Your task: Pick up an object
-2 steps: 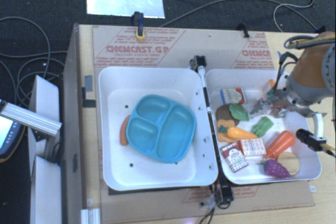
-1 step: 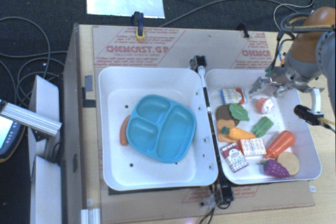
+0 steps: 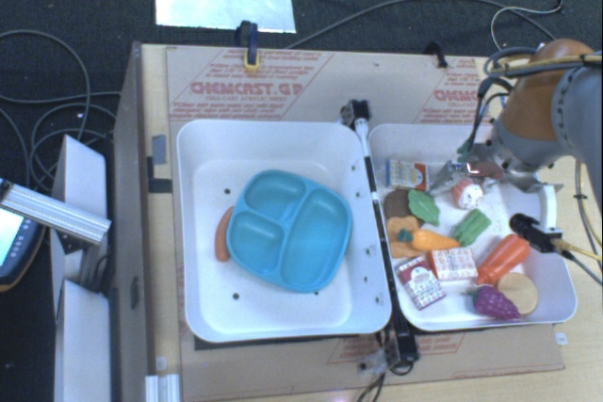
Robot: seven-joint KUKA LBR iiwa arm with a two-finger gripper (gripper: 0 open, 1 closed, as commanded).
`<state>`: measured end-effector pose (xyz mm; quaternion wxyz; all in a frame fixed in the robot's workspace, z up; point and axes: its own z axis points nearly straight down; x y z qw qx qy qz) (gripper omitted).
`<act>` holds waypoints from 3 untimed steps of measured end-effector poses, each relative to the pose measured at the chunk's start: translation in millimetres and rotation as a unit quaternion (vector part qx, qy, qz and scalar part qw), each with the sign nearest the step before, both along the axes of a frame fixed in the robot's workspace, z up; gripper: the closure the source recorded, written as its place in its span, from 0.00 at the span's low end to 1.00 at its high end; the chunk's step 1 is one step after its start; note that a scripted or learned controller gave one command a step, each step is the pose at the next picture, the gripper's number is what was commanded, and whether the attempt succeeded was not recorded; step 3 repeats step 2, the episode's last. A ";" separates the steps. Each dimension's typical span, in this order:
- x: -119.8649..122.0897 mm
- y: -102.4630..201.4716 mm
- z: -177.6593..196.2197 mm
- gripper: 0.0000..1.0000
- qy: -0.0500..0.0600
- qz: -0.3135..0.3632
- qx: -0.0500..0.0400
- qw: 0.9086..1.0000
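Looking down from my remote seat, I start at the near edge of the right bin (image 3: 563, 297), where grapes (image 3: 494, 302) lie beside a pale round cookie (image 3: 519, 292). Just left of them are a small red-and-white carton (image 3: 420, 281) and a white box (image 3: 454, 263). A red pepper (image 3: 503, 259) lies tilted beside that box. Farther in, a carrot (image 3: 434, 240) rests next to an orange piece (image 3: 404, 231), with a green pod (image 3: 471, 226) to its right and a green leaf (image 3: 423, 206) over a brown item (image 3: 397, 202). A small milk carton (image 3: 406, 173) stands near the far wall.

My arm (image 3: 546, 113) reaches in from the right, bent down over the far right of this bin, orange band uppermost. The claw (image 3: 468, 174) hangs low over a small white-and-red item (image 3: 467, 193); I cannot tell how wide it is, nor whether it touches that item, which sits just below it.

Over in the left bin (image 3: 198, 202), a blue divided plate (image 3: 287, 229) lies in the middle, with a sausage (image 3: 222, 233) touching its left rim.

Beyond both bins, the bench (image 3: 311, 80) shows cardboard with red print.
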<state>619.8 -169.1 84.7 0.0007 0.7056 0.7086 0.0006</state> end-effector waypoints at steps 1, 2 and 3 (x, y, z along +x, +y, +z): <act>1.1 -0.6 11.4 1.00 -0.002 0.001 -0.001 1.000; -14.7 106.8 100.9 1.00 -0.001 0.000 0.001 1.000; -14.7 106.8 100.9 1.00 -0.001 0.000 0.001 1.000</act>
